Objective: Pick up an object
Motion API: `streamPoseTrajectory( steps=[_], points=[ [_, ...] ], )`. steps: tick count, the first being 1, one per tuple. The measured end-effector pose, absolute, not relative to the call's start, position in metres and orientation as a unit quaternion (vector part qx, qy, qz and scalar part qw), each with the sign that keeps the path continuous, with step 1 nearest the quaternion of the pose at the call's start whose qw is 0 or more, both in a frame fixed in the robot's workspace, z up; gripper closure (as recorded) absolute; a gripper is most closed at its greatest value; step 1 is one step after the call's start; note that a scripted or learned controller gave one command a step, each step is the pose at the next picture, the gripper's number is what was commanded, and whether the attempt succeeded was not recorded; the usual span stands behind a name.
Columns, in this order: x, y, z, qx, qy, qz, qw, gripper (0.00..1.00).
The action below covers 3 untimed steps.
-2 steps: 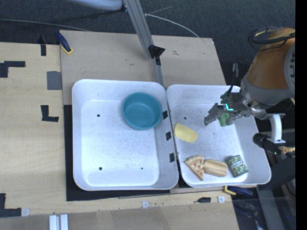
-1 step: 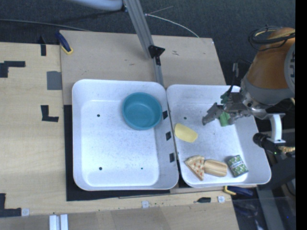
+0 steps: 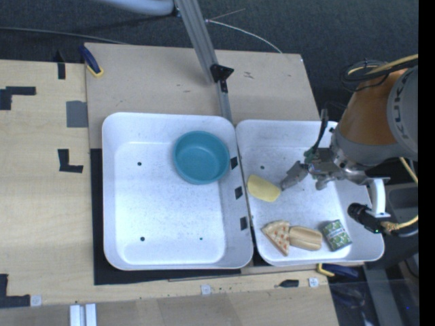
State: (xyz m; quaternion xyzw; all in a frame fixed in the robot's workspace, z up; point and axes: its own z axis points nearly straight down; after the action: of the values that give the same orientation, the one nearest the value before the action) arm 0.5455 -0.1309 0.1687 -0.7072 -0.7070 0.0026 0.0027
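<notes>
My gripper (image 3: 304,182) hangs over the middle of the right bin (image 3: 272,136), fingers spread open with nothing between them. Its left fingertip (image 3: 288,182) sits just right of a yellow rounded block (image 3: 264,188) lying near the bin's left wall. Along the front of the same bin lie a pizza-slice toy (image 3: 275,236), a tan bread roll (image 3: 305,238) and a small green packet (image 3: 336,234). A blue bowl (image 3: 201,156) stands upright in the far part of the left bin (image 3: 129,202).
A slanted metal pole (image 3: 204,43) runs down to the gap between the bins. The arm's orange and grey wrist (image 3: 372,124) overhangs the right bin's right side. Cables (image 3: 380,223) trail by the right rim. The wooden bench (image 3: 41,182) stretches left.
</notes>
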Motion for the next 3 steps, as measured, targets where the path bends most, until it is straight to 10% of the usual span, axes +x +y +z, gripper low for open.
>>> streamPoseTrajectory(
  steps=[2, 3],
  points=[
    [0.539, -0.137, 0.088, -0.707, -0.707, 0.0008, -0.001, 0.0],
    [0.54, -0.138, 0.101, -0.707, -0.707, 0.0004, -0.003, 1.0]
  ],
)
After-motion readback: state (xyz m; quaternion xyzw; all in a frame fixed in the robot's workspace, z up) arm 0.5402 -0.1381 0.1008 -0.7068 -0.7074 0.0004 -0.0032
